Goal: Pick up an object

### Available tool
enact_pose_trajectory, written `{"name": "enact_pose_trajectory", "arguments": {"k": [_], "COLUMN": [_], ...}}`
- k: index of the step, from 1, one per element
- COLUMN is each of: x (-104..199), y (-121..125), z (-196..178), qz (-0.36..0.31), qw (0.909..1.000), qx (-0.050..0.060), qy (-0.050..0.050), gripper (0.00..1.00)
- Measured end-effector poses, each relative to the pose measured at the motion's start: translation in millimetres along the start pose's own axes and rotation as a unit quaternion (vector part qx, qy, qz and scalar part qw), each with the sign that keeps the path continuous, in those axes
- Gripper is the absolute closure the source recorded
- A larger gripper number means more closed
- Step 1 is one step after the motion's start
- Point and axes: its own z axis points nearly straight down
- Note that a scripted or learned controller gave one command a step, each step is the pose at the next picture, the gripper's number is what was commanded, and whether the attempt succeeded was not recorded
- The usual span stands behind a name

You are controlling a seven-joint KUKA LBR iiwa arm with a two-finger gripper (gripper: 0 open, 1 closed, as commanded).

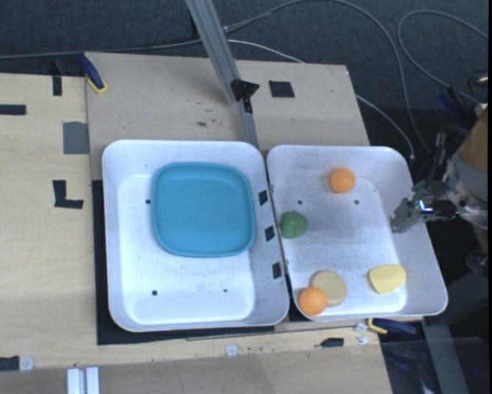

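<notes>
The right bin point(397, 164) holds several small objects: an orange ball point(342, 180) at the back, a green ball point(293, 224) by the left wall, a tan disc point(329, 286) with a second orange ball point(312, 301) touching it at the front, and a yellow piece point(387, 279) at the front right. My gripper point(411, 210) hangs at the bin's right rim, apart from every object, with nothing seen between its fingers.
A blue square plate point(203, 208) lies in the left bin point(122, 245). A slanted metal pole point(217, 39) rises behind the bins. Cables run across the dark floor at the back right.
</notes>
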Motion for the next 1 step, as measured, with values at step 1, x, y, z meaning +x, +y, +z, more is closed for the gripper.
{"name": "enact_pose_trajectory", "arguments": {"k": [1], "x": [0.0], "y": [0.9], "z": [-48.7], "qz": [0.0], "qw": [1.0], "qx": [0.0], "qy": [0.0], "gripper": [1.0]}}
